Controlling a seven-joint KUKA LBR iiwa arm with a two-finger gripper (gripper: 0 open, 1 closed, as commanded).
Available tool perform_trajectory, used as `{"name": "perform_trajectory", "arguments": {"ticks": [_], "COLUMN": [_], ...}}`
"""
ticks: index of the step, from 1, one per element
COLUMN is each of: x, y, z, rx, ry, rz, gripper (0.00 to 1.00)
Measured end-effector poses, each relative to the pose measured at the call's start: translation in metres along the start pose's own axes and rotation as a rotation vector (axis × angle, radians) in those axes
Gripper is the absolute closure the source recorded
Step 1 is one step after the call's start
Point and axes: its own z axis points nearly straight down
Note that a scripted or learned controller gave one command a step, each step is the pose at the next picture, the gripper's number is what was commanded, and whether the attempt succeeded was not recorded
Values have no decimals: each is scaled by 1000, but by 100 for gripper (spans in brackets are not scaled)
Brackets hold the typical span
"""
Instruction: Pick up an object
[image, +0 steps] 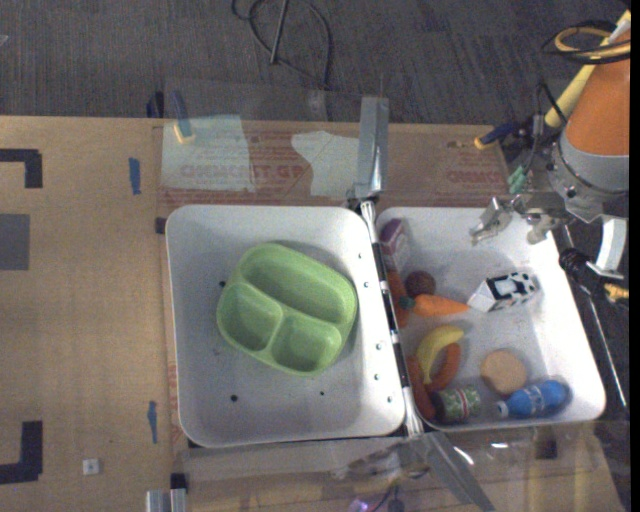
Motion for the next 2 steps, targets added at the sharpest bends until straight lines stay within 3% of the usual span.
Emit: {"name": "perform_trajectory", "arguments": {"ticks": [1, 2], "x": [-41, 10], "y": [-59, -69], "z": [-35, 149], "rx": [0, -6], "ry": [-1, -1], "rz": [-62, -188], "gripper": [0, 0]}}
